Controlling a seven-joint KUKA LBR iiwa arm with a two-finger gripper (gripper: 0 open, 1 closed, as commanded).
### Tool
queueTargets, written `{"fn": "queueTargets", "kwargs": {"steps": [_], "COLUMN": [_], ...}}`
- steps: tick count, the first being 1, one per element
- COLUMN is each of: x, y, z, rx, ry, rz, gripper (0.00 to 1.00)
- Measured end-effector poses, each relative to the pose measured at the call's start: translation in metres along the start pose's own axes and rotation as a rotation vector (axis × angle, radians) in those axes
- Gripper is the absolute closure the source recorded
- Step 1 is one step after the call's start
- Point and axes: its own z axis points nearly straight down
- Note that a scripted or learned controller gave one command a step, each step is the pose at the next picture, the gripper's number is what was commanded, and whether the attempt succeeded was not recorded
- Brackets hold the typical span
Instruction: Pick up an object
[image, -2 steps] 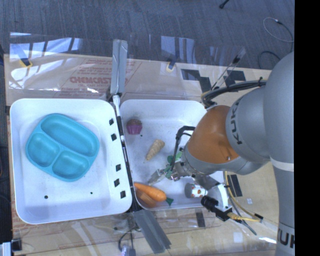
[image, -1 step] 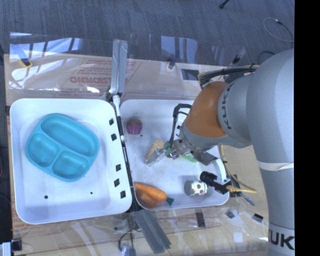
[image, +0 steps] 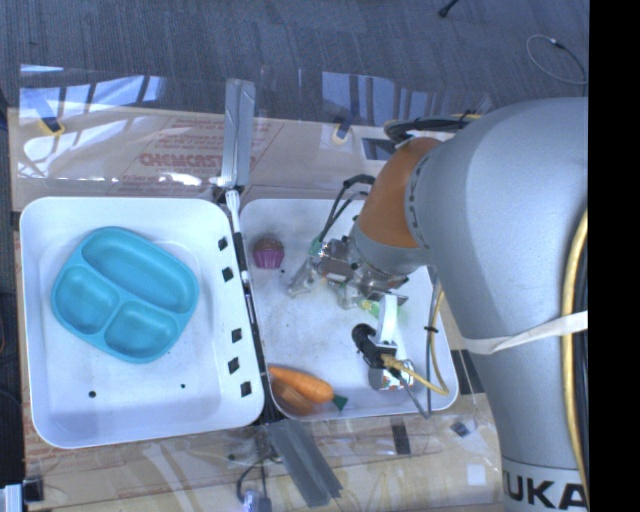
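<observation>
1. Reaching in from the right, the grey arm (image: 500, 220) hangs its tool (image: 318, 268) over the right bin (image: 300, 330), centre frame.
2. Whether the tool is open or closed, I cannot tell.
3. A pink cupcake (image: 267, 252) sits just left; a carrot (image: 300, 385) lies at the bin's lower edge.
4. A blue divided plate (image: 125, 292) fills the left bin (image: 40, 400).

My bench (image: 150, 165) carries two shallow white bins set side by side, their inner rims touching.

The left bin (image: 40, 400) holds a blue divided plate (image: 125, 292) with three compartments, lying flat toward the bin's middle. In the right bin (image: 290, 330), where I reach in, a small pink and purple cupcake (image: 268, 252) sits near the far left corner, and an orange carrot (image: 300, 384) lies along the near edge, well apart from it.
</observation>
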Motion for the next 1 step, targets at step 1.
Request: {"fn": "queueTargets", "kwargs": {"steps": [1], "x": [-0.0178], "y": [0.0887], "z": [-0.0427], "rx": [-0.001], "ry": [0.000], "rz": [0.154], "gripper": [0.00]}}
